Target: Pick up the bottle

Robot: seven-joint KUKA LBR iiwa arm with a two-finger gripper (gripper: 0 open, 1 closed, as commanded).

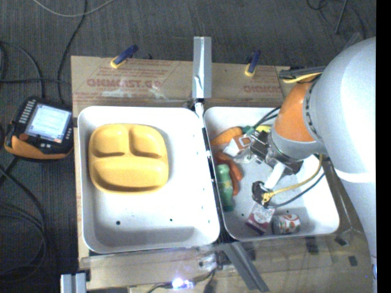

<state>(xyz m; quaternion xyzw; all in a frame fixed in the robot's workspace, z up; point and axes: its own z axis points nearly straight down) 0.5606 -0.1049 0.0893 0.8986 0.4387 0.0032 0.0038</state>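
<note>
Camera view.

Surface: dark grey carpet (36,54), with loose cables (74,28) trailing over it. A brown cardboard sheet (153,81) lies under the bins, with two blue-and-yellow clamps (124,55) at its far edge. An upright metal bar (201,66) stands at the seam between the bins. A teach pendant (41,128) sits on the carpet left of the bins, screen lit.

Left bin (153,221): one yellow sectioned tray (129,157).

Right bin (317,206): the green bottle (226,188) lies along the left wall. An orange item (225,138) is at its far end. A can (286,223) is by the near wall, with a small dark packet (258,223) just beside it.

Gripper (247,146): low over the far-left part of the right bin, near the orange item. Released or clenched, cannot tell.

Writing: red print on the cardboard, not legible. The pendant screen and can label are too small to read.
</note>
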